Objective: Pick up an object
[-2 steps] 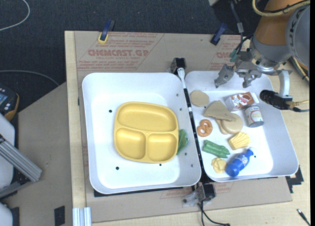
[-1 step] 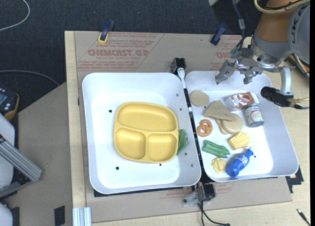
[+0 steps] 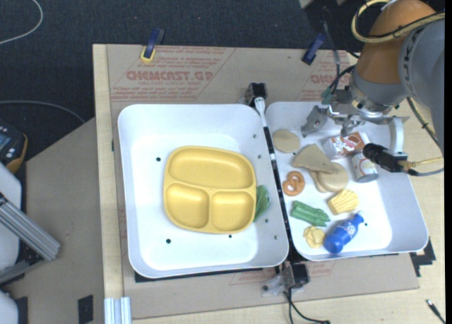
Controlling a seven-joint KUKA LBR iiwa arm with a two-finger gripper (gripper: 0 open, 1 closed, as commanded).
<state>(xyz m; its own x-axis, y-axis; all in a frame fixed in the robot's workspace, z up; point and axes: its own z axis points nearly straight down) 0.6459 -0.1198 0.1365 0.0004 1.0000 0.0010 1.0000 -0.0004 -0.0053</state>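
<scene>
At the near edge of your right bin (image 3: 402, 234) lies a blue bottle (image 3: 344, 234), with a green pepper (image 3: 308, 212) and a pretzel (image 3: 294, 183) just behind it. Your left bin (image 3: 134, 195) carries a yellow tray (image 3: 209, 188). At the right bin's far edge your gripper (image 3: 344, 126) hangs over a small packet (image 3: 347, 144); you cannot tell how its fingers stand.
</scene>
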